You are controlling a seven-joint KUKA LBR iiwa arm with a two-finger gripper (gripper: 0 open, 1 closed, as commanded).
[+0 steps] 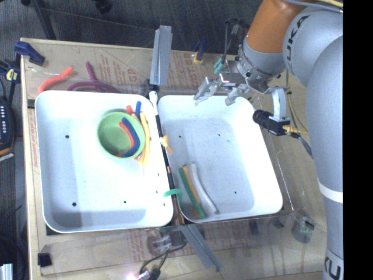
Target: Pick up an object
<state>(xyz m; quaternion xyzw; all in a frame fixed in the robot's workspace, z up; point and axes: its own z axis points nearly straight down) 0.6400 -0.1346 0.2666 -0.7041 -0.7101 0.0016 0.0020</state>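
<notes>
counter (87,63): flat brown board w/ red print, matte; carries both bins side by side
arm (315,51): grey smooth casing, orange band above wrist, reaches in from right
left bin (70,179): shallow white plastic, glossy, rounded corners, few small dark holes in floor
right bin (233,139): same make, touching left bin along the middle
green bowl (113,134): in left bin, upper middle; round, looks like light hard plastic; coloured curved strips (red, blue, yellow) lie in and over its right rim
sticks (195,190): task thing, prob. best pick; green + pale rods lying together at right bin's lower left, near the wall. Judged light, stiff, smooth, may roll or slip; take across mid-length, from above, jaws square to long axis; wall close by leaves little room on that side
pincer (220,90): metal fingers spread apart, nothing between them; over right bin's far rim, well apart from sticks
orange strip (165,142): small, on seam betw. bins
</notes>
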